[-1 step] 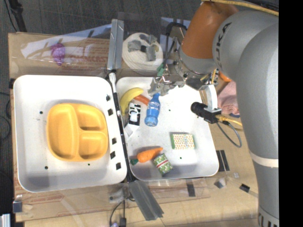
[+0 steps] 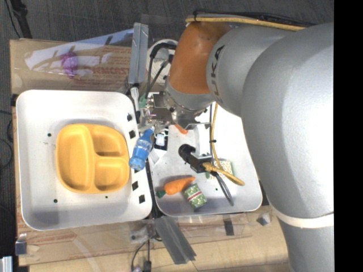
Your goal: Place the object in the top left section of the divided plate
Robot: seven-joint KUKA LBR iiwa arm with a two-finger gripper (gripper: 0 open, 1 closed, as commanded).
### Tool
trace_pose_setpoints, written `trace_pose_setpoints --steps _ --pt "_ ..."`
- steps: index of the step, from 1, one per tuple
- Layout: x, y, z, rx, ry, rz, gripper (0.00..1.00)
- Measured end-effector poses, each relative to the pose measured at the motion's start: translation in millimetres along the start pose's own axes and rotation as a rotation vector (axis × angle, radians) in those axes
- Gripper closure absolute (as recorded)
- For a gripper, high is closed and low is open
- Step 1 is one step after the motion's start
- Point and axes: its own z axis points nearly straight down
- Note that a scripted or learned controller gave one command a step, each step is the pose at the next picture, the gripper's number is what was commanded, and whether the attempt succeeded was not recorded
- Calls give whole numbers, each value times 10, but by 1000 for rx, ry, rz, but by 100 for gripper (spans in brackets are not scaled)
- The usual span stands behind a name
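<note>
Pincer (image 2: 148, 130) grasping clear blue-capped bottle (image 2: 140, 150), beside yellow divided plate (image 2: 93, 157)

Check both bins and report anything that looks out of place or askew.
The blue bottle lies tilted across the seam between the left bin and the right bin, resting on both rims rather than inside either. The yellow divided plate sits flat, and the carrot lies in the right bin.

**Two bins, claw above the gap**

The claw (image 2: 157, 113) hangs over the seam between the bins. Just below it a bottle (image 2: 140, 149) straddles both rims. Left lies the plate (image 2: 93, 157) in the left bin (image 2: 34, 208); lower right, a carrot (image 2: 178, 185) beside a small box (image 2: 194, 196).
</note>
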Motion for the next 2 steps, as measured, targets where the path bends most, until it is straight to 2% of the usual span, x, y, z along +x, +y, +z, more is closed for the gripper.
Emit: trace_pose_setpoints --steps 1,2 --pt "-5 1 -2 0 0 1 0" --pt "-5 1 -2 0 0 1 0"
